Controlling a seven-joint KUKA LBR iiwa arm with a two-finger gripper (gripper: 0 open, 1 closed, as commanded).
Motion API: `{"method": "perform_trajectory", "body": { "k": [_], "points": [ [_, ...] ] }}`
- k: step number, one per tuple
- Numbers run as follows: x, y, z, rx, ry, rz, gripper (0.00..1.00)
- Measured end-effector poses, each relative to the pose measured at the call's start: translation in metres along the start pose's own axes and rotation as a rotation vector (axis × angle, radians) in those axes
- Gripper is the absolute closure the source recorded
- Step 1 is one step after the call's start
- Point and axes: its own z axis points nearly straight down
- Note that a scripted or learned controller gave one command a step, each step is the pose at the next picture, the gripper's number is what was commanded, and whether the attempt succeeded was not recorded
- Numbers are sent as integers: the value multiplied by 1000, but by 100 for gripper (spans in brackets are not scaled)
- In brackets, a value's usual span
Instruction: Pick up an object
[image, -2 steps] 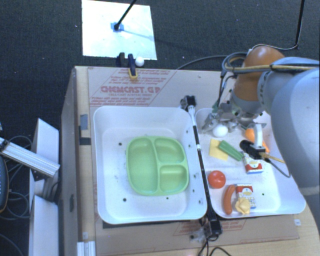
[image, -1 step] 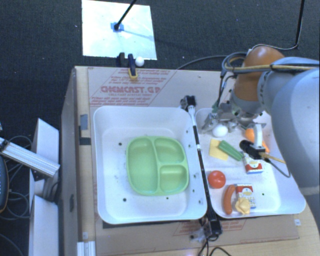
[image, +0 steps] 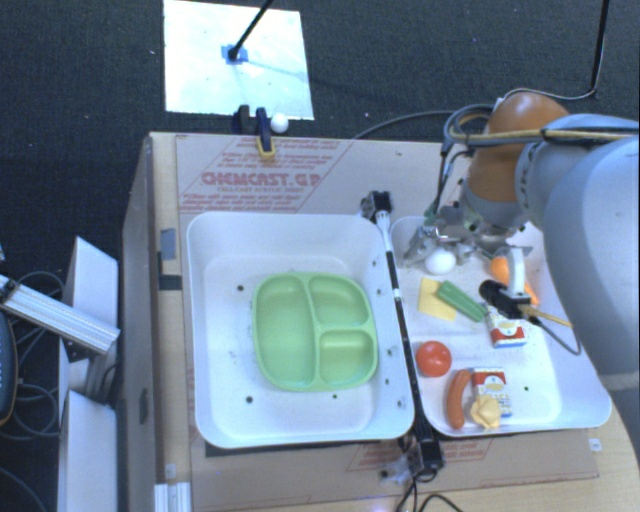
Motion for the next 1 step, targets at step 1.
{"method": "perform_trajectory", "body": {
  "k": [1],
  "points": [
    [0, 0, 0, 0, 0, 0, 0]
  ]
}}
